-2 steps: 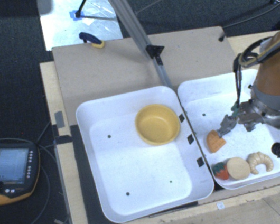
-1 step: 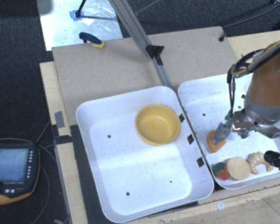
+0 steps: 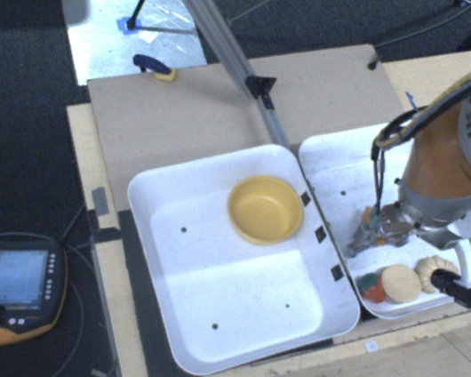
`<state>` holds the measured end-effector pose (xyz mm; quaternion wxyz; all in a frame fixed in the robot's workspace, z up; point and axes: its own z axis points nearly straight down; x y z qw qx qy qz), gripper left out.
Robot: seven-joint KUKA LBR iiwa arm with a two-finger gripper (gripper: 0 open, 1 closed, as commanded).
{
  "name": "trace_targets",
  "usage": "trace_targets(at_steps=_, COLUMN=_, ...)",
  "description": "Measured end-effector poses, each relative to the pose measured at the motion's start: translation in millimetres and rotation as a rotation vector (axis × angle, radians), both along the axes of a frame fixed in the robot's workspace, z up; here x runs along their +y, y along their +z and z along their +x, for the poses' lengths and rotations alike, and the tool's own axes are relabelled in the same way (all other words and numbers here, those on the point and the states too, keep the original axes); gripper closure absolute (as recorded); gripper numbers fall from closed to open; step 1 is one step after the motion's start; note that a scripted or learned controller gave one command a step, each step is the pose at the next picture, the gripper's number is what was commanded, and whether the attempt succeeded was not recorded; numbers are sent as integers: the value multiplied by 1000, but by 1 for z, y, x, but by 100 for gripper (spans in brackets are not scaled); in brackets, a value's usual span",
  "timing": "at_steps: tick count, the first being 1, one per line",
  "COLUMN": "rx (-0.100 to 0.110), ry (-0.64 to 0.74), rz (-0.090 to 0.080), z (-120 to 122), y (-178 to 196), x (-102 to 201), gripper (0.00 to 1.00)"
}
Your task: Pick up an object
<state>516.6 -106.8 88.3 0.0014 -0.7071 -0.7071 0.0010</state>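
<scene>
My gripper [image 3: 359,241] is low in the right bin [image 3: 331,166], near its left wall. Just in front of it lie a round beige object [image 3: 401,283], a small red and green object [image 3: 372,287] and a pale lumpy object [image 3: 434,268]. A small multicoloured thing [image 3: 370,217] shows right beside the gripper; whether it is held is unclear. In the left bin [image 3: 177,266] a yellow bowl [image 3: 264,209] sits at the back right corner. The grey arm with its orange band [image 3: 439,165] covers the right half of the right bin.
A slanted metal pole [image 3: 235,57] crosses the brown board behind the bins. A teach pendant [image 3: 9,286] lies on the floor to the left. A black cable and connector [image 3: 456,287] hang by the right bin's front edge.
</scene>
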Motion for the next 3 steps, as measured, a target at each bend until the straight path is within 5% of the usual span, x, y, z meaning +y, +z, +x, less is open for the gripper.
trace_targets(at_steps=1, rx=-5, ry=0, rz=-1, z=1, y=12, x=0, gripper=100)
trace_targets(at_steps=3, rx=-9, ry=1, rz=-1, z=-3, y=132, x=3, gripper=100)
